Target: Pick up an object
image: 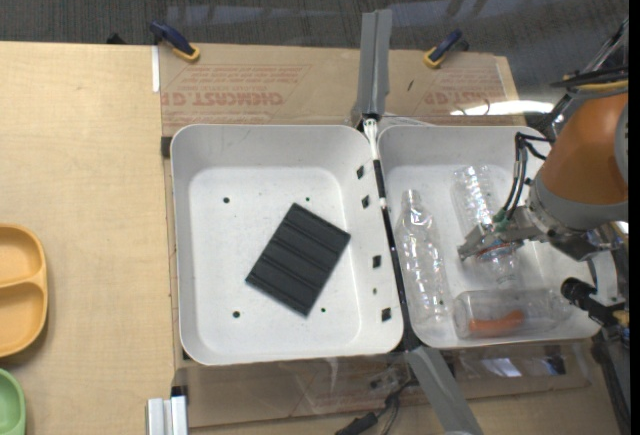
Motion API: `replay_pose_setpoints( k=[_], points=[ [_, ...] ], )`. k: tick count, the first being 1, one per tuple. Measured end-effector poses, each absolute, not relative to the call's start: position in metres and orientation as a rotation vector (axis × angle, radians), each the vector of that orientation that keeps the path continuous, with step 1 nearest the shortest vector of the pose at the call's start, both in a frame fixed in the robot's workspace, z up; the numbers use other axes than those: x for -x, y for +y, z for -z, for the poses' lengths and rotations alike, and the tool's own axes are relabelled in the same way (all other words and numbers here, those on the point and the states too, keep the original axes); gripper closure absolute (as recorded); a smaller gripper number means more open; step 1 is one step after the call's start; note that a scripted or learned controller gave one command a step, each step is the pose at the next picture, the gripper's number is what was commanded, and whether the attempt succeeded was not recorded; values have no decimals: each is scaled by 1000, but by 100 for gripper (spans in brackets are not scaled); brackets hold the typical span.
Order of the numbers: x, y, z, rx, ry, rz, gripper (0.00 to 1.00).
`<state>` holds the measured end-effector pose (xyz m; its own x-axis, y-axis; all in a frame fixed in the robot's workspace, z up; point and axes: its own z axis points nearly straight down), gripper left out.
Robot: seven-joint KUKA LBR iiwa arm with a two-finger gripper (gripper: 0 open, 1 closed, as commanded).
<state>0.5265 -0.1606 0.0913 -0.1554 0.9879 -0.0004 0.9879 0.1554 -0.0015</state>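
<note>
The gripper hangs low in the right bin, right over a clear plastic bottle near the middle. I cannot tell if the jaws are closed. Nothing looks lifted yet.

A yellow divided tray and a green dish are seen at the bench edge, far from the fingers. Two blue-and-yellow clamps are fixed on cardboard beyond the bins.
</note>
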Motion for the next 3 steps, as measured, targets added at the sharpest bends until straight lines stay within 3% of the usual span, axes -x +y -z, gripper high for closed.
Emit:
replay_pose_setpoints(
  k=[1,2,3],
  points=[
    [-483,-118,-108,2067,-2364,-2,0],
    [-535,-142,-94,2047,-2381,-2,0],
    [-535,-143,-103,2051,-2379,-1,100]
  ],
)
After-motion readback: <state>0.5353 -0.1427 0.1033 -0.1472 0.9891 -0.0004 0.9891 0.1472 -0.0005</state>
